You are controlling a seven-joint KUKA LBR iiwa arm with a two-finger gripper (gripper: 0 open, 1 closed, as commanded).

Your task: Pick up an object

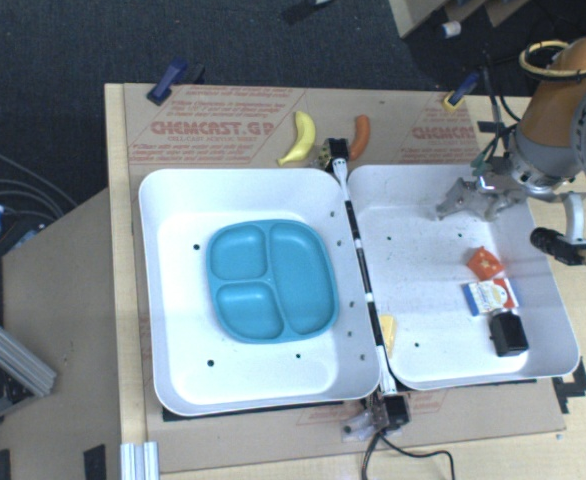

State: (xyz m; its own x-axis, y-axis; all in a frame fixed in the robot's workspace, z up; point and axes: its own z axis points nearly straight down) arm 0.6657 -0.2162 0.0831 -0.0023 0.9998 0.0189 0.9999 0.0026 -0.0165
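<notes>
1. Dark carpet surrounds your bench; its brown top reads "CHEMCAST G.P." in red, and a second print at 1 o'clock is partly covered.
2. Your arm is cut off at the right edge, so you see little above the orange band.
3. Your gripper hangs over the right bin at its 12 o'clock end; the fingers look spread apart with nothing between them, though they are small and hard to read.
4. At 4 o'clock in that bin you have a red packet, a blue-and-white packet whose print is too small to read, and a black block, close together.
5. Your left bin holds a blue divided plate.
6. A yellow piece sits at the seam between the bins, partly hidden.
7. A banana and an orange sausage lie on the bench at 12 o'clock, beyond the bins.
</notes>
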